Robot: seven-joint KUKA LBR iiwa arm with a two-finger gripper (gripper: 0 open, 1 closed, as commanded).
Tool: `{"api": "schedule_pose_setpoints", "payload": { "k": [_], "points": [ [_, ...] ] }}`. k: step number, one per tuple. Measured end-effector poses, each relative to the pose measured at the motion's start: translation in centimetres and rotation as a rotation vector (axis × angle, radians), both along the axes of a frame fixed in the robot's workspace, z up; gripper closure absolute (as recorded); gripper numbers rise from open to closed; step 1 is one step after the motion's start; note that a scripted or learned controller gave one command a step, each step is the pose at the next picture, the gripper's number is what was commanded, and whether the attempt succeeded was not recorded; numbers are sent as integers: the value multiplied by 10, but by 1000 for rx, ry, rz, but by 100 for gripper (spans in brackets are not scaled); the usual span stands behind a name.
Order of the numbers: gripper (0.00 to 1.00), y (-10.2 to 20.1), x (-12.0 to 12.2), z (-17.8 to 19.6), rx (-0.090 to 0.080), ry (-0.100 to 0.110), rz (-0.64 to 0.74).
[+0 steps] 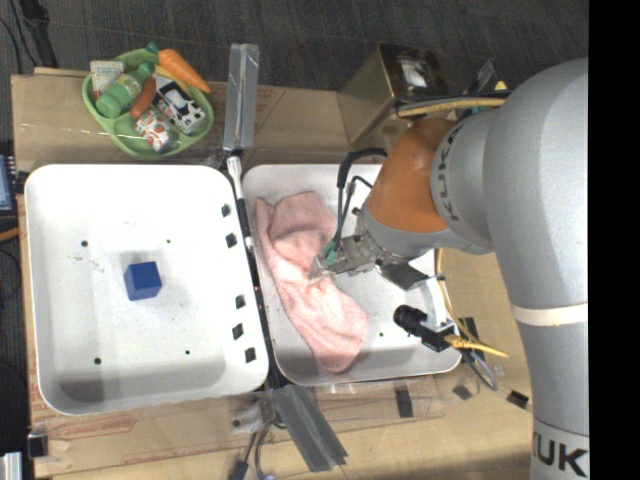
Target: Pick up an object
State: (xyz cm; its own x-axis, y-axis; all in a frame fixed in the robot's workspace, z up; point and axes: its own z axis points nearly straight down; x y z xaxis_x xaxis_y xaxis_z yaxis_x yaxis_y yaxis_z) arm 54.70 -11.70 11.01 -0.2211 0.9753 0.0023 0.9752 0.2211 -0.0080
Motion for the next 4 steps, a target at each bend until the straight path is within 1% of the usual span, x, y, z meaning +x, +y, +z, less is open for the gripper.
{"api": "schedule_pose_setpoints", "payload": {
  "k": [1,2,3,4],
  "points": [
    [0,0,0,0,0,0,1],
    [0,-8,-4,-18,2,-5,79],
    [100,-8,-4,-9,2,-2,84],
    [0,-8,-4,-9,2,-2,85]
  ]
}}
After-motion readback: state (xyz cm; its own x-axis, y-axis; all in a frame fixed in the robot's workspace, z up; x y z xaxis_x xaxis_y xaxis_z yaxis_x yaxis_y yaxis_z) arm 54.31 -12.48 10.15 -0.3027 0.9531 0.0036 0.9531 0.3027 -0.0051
